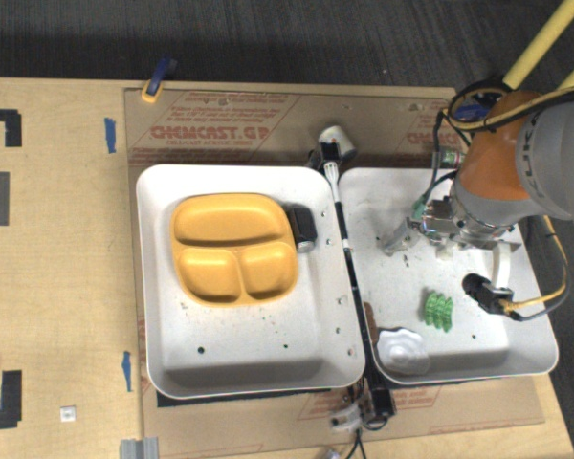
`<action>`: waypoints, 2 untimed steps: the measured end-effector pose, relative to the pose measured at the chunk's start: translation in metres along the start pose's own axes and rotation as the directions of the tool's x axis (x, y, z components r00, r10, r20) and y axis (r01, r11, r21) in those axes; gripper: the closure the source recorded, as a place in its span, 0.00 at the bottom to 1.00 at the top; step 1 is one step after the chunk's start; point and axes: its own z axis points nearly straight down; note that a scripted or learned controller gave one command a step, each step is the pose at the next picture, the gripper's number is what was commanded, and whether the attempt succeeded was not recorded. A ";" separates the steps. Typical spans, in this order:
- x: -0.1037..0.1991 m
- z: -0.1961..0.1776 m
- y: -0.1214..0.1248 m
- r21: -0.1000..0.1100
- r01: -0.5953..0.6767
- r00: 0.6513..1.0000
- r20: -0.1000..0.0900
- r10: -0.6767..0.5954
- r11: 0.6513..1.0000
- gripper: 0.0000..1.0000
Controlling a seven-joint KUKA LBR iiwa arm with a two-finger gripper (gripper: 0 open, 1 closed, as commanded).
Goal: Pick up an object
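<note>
A yellow divided tray [235, 247] lies in the left bin [163, 333], with a small black object [301, 226] touching its right side. In the right bin [526, 347] a small green ribbed block [439, 311] lies near the middle. A white rounded object [403, 349] rests in that bin's near left corner. My gripper [399, 239] hangs over the upper left part of the right bin, up and to the left of the green block and apart from it. Nothing shows in its grasp.
The arm's grey body and orange band [497, 165] cover the right bin's far right part. A black cable [488, 293] loops over its right side. A white and black fixture [335, 144] stands at the far end of the divider between the bins.
</note>
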 end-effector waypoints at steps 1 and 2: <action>-0.018 0.000 0.009 -0.003 0.390 0.921 0.003 -0.390 0.921 0.00; 0.002 -0.007 -0.117 0.000 0.379 0.925 0.000 -0.379 0.925 0.00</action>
